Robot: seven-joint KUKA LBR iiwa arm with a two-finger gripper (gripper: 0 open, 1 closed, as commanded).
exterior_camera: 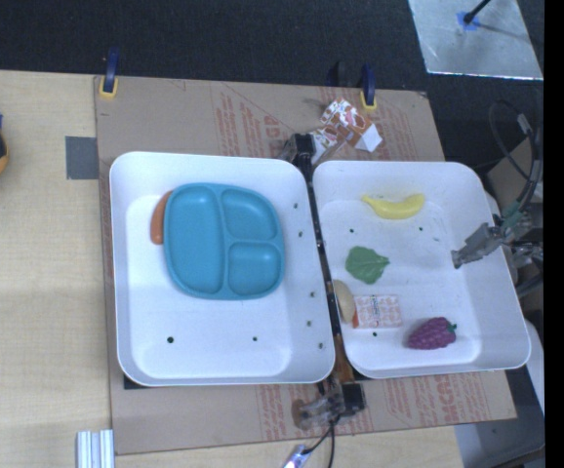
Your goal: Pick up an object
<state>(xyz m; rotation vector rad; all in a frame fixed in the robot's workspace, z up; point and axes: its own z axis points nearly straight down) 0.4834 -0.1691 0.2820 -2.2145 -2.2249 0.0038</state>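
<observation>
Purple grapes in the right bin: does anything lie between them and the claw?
Nothing visible does. The claw sits by the right bin's right edge, and bare white floor separates it from the purple grapes below it.

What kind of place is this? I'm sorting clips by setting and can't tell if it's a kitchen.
Probably a robot lab bench, not a kitchen. Two white bins sit on clamped cardboard, the food is toys, like the banana and grapes, and a gripper reaches in from the right.
</observation>
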